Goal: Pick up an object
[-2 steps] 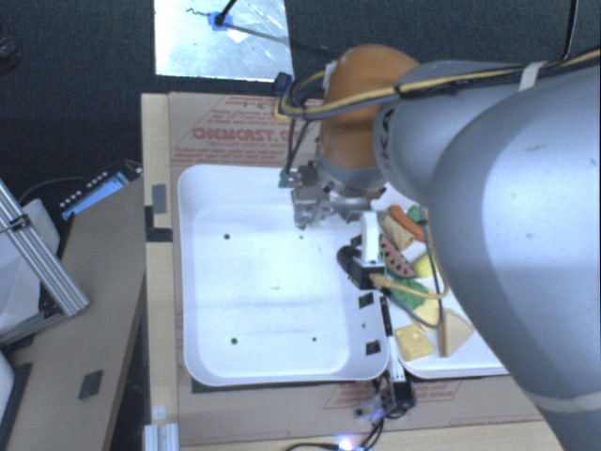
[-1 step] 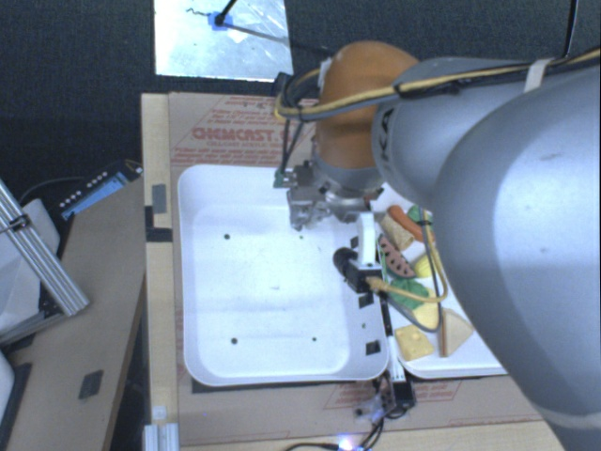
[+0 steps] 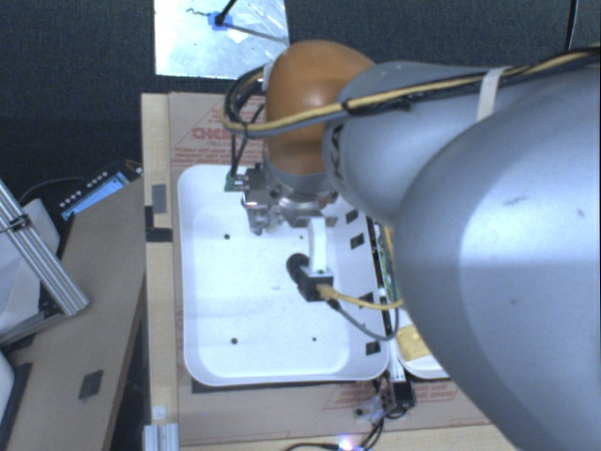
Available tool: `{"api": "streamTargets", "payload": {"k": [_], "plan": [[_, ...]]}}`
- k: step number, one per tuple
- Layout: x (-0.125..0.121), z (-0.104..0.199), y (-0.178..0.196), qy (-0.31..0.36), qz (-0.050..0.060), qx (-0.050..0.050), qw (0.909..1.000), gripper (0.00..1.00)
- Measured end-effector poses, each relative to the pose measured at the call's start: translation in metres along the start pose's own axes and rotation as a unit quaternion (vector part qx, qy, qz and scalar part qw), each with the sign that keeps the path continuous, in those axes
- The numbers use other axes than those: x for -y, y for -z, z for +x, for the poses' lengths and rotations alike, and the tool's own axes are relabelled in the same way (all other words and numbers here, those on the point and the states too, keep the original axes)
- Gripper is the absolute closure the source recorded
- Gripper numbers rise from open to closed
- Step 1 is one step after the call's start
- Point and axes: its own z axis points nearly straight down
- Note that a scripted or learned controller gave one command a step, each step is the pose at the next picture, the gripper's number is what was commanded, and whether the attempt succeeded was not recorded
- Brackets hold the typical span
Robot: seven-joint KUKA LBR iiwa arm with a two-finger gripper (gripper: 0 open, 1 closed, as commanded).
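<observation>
I'm hovering my gripper [image 3: 269, 216] over the top end of the white bin [image 3: 216, 346], and honestly I can't tell if it's open or closed from here. A yellowish object [image 3: 413, 344] is peeking out from under my arm [image 3: 488, 205], in the other bin [image 3: 432, 369].

Lit evenly from above, bright on the white bin [image 3: 211, 280], with only a faint, soft shade on its floor below the gripper [image 3: 266, 222]. Mild glare on the orange band [image 3: 315, 73] and on the silvery sheet [image 3: 202, 31] at the top (nearly washed out there). Blurred and out of focus across the big grey arm [image 3: 498, 252] near the lens. Dark and grainy behind, a little unsharp everywhere.
</observation>
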Motion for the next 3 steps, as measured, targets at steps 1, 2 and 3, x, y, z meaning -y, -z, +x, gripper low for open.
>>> {"api": "streamTargets", "payload": {"k": [1, 2, 3], "plan": [[-0.017, 0.002, 0.157, -0.003, -0.009, -0.002, 1.0, 1.0], [-0.015, 0.002, 0.157, 0.0, -0.002, 0.001, 1.0, 1.0], [-0.016, 0.002, 0.168, 0.002, -0.002, 0.001, 1.0, 1.0]]}}
